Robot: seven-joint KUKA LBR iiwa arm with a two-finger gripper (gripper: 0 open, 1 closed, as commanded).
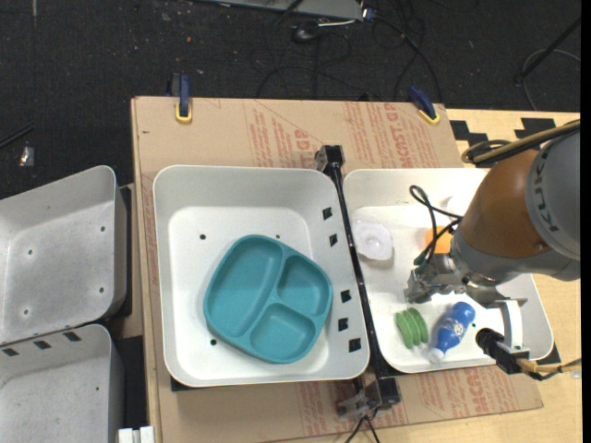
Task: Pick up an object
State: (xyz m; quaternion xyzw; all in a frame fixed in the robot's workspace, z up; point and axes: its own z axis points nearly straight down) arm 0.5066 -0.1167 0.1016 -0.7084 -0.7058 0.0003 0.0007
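Brown cardboard-covered surface, held by two clamps at the far edge; bore two white bins side by side, left bin and right bin touching.

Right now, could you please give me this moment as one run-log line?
arm: over right bin | gripper: low, above green object | blue bottle: beside it | teal tray: left bin

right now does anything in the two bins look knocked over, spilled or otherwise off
Nothing looks spilled or broken. The teal divided tray lies flat in the left bin, turned askew to its walls. In the right bin, the blue bottle lies on its side beside a green object, with a clear lid near the divider.
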